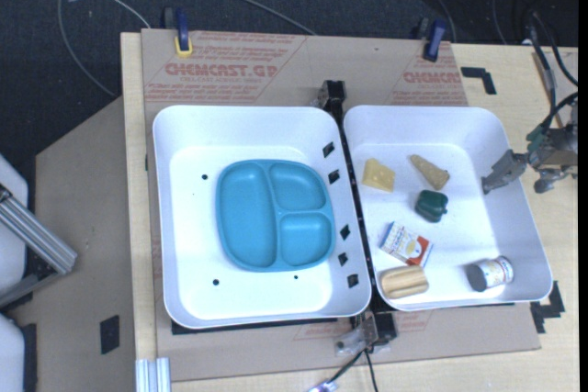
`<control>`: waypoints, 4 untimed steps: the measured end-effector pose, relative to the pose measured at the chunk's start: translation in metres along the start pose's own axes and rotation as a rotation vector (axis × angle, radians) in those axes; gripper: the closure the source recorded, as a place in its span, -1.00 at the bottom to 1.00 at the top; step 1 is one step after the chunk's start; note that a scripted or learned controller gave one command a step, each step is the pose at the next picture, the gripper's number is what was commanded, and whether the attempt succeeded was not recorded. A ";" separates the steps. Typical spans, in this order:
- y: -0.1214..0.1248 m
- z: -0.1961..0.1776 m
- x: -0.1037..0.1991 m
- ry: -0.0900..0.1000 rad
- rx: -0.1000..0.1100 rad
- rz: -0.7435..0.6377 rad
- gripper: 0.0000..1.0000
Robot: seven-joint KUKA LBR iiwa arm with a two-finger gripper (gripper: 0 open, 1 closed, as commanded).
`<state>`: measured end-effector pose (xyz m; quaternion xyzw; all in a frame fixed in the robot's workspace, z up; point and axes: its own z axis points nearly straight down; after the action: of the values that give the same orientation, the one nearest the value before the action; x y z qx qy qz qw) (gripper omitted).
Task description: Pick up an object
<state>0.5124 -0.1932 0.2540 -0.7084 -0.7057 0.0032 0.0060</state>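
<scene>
The right bin [514, 225] holds several small objects: a yellow cheese block [378, 174], a tan wedge [429, 171], a dark green pepper-like piece [431, 205], a red and white packet [404, 244], a tan bread roll [404, 281] and a grey can [488, 274] lying on its side. My gripper [520, 178] hangs over the bin's right rim, well right of the green piece. Its two fingers are spread open with nothing between them.
The left bin [184, 161] bears a blue divided plate [275, 214]. A black hinged divider [342, 197] runs between the bins. Blue clamps [183, 29] hold the cardboard-covered bench at the back. Cables lie on the dark floor beyond.
</scene>
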 end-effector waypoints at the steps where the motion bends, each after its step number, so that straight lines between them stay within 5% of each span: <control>1: 0.002 -0.006 0.001 -0.003 -0.012 -0.004 -1.00; 4: 0.001 0.147 0.017 0.000 -0.006 -0.004 -1.00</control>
<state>0.5113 -0.1760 0.1073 -0.7071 -0.7071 0.0010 0.0037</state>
